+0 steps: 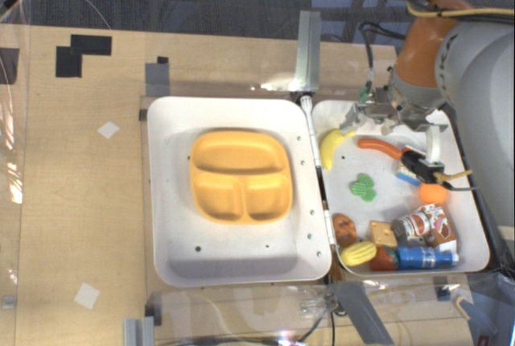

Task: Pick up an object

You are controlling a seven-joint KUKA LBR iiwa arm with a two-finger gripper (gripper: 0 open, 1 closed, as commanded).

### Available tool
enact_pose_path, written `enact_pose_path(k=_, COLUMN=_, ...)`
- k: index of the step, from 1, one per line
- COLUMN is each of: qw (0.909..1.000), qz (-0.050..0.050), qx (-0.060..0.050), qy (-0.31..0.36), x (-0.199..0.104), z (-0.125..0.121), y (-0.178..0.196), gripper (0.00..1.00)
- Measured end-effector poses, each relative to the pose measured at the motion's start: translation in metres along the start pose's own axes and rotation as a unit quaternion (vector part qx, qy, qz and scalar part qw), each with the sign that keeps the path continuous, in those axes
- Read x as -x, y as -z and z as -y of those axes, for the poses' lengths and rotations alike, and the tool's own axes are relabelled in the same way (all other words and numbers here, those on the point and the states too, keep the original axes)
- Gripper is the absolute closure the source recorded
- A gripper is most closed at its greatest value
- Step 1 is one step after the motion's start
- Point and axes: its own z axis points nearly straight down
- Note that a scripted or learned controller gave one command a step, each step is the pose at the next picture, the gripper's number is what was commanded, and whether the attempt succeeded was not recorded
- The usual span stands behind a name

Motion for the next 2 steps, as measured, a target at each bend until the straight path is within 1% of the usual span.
enact_pose_path(k=1, qw=1.0000, qz=0.001, qx=0.004, qy=0.004, x=-0.0006, z=-0.0031, y=0.0136, gripper=1.00)
enact_pose_path(k=2, qw=1.0000, qz=0.001, qx=0.003, qy=0.005, x=-0.0010, z=-0.0028, y=0.0128, gripper=0.00)
